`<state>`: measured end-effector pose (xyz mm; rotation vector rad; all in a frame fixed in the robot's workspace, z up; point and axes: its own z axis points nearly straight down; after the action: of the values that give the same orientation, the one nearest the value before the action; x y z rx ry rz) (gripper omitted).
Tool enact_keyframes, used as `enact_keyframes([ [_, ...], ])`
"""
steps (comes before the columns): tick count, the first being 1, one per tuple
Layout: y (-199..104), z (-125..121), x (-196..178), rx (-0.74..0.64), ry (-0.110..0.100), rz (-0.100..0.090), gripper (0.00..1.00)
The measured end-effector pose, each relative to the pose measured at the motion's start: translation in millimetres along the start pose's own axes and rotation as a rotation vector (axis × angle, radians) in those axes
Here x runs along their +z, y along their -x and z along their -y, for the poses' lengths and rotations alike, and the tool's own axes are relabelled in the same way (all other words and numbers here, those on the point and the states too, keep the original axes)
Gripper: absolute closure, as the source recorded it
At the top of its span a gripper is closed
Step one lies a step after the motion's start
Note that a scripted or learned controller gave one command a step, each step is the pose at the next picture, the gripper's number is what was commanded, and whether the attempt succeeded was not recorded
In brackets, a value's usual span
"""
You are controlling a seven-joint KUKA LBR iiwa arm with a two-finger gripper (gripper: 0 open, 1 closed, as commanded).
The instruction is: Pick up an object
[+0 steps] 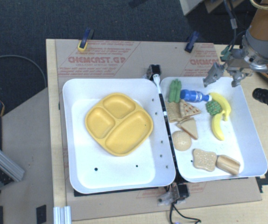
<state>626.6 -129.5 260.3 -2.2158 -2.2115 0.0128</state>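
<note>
Nearest, the tan toy bread loaf (228, 164) lies crowded, so the open, empty fingers (211, 74) should descend squarely over the isolated yellow plastic banana (219, 117).

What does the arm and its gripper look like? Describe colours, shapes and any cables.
The arm is rounded, with an orange band above a grey, ring-shaped wrist. The gripper is grey metal with two dark, narrow fingers, and a small green part sits on its side. A thin black cable runs down beside the arm toward the gripper.
</note>
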Motion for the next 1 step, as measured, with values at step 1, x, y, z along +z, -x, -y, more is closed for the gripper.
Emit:
enact_keyframes([
  [1,-0.1,-2.0,-7.6,-0.002,0.013,0.002,0.00],
])
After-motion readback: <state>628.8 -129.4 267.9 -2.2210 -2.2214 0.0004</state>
